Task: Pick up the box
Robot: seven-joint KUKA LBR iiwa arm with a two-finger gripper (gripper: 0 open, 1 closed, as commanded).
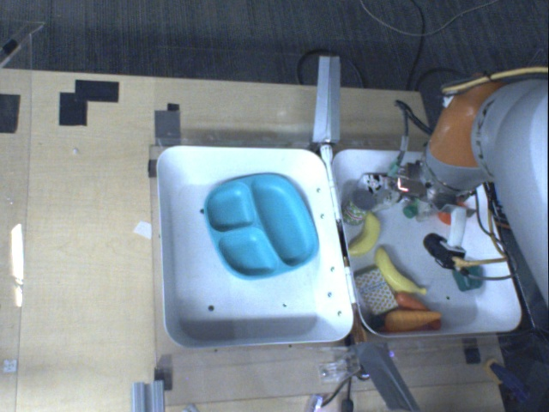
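The gripper [376, 184] hangs over the far end of the right bin [491, 309], close to the wall it shares with the left bin [176, 256]. From this slant I cannot tell whether the gripper is open or closed, and nothing can be seen held in it. The box [376, 290] is a small carton with a speckled, checkered print. It lies well apart from the gripper, at the opposite, nearer end of the same bin, tucked against the dividing wall. Two things sit between it and the gripper: an upper banana [367, 234] just beneath the gripper, then a lower banana [396, 273] whose tip appears to touch the box's outer side. A carrot [412, 320] lies just beyond the box, on the side away from the gripper, and looks to be against its edge. A blue divided plate [262, 224] sits alone in the left bin, off to the gripper's side across the wall. The box is probably light, thin cardboard, stiff enough to pinch yet easy to crush or tip, and its printed faces may be a little slick. It is hemmed in on three sides, so the best hold is likely a moderate squeeze from above across its narrower width. That would place the grip between the wall side and the banana side, although the room beside the wall looks tight.
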